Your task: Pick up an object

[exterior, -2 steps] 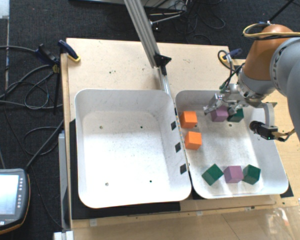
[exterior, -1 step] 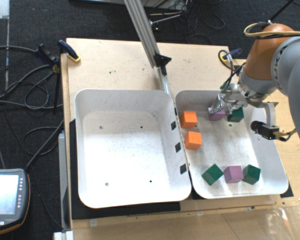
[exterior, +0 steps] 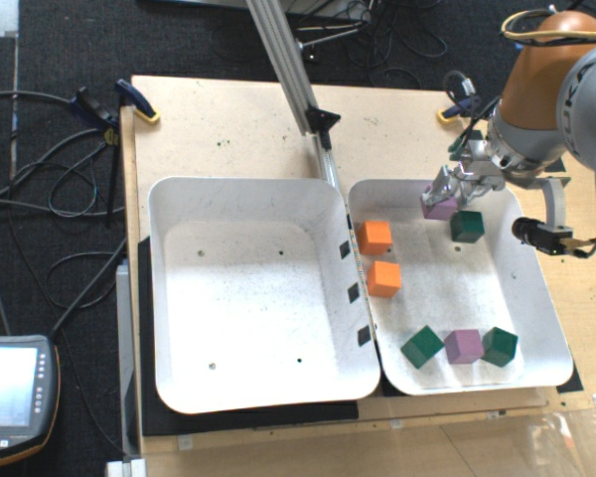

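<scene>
My gripper (exterior: 445, 193) hangs over the back of the right bin (exterior: 536, 296), reaching in from the right. A purple block (exterior: 438, 208) sits between its fingertips, and the gripper is shut on it. Just right of it a dark green block (exterior: 467, 227) rests on the bin floor. Two orange blocks (exterior: 376, 236) (exterior: 383, 278) lie along the bin's left wall. Near the front edge a green block (exterior: 422, 347), a purple block (exterior: 464, 346) and another green block (exterior: 500, 346) stand in a row.
The left bin (exterior: 169, 266) lies beside the right one, with a shared ridge between them. A slanted metal rod (exterior: 288, 68) comes down to the back of that ridge. Clamps sit at the bench's back corners, and a pendant lies at lower left.
</scene>
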